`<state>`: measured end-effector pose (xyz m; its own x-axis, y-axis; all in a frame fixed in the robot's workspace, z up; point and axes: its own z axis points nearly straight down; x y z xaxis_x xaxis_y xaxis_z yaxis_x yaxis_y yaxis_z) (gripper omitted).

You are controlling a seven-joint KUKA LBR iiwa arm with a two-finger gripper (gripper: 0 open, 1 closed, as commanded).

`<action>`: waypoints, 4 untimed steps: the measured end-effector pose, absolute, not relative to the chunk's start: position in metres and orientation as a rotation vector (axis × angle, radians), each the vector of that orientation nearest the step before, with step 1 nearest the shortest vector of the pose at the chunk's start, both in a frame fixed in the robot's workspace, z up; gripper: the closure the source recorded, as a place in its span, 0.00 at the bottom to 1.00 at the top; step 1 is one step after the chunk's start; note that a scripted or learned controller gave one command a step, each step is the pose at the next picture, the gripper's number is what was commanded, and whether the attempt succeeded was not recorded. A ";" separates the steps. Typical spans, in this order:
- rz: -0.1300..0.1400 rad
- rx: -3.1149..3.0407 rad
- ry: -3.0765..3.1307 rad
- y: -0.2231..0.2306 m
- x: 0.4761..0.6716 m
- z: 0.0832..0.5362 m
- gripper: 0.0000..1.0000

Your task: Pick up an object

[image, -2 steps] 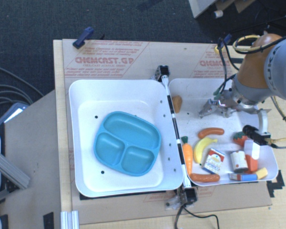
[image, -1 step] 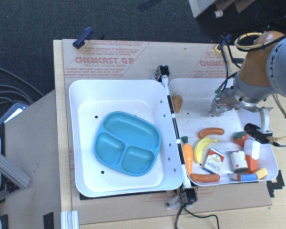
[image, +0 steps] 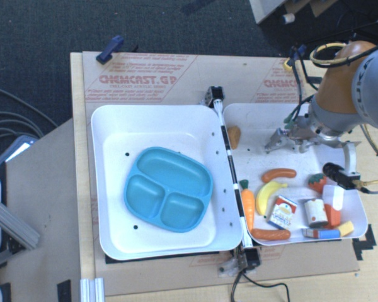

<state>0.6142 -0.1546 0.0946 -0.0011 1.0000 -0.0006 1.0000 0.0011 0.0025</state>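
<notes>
Toy food crowds near end of right bin: sausage, carrot, banana. Gripper hovers above bare far floor, jaws spread, grasping nothing. Blue tray alone in left bin.

Two white bins, smooth glossy plastic. Blue divided plate, matt plastic with a soft sheen. Surface, matt brown cardboard printed in red. Banana, carrot and sausages, shiny moulded plastic. Gripper, dull grey metal. Floor, rough dark carpet.
</notes>
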 end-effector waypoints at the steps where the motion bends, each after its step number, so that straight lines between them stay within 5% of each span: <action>1: 0.004 2.217 2.221 -0.154 0.615 0.105 1.00; 2: 0.004 2.218 2.221 -0.154 0.615 0.105 0.00; 3: -0.002 2.223 2.223 -0.152 0.556 0.084 0.00; 4: 0.000 2.223 2.222 -0.152 0.557 0.094 1.00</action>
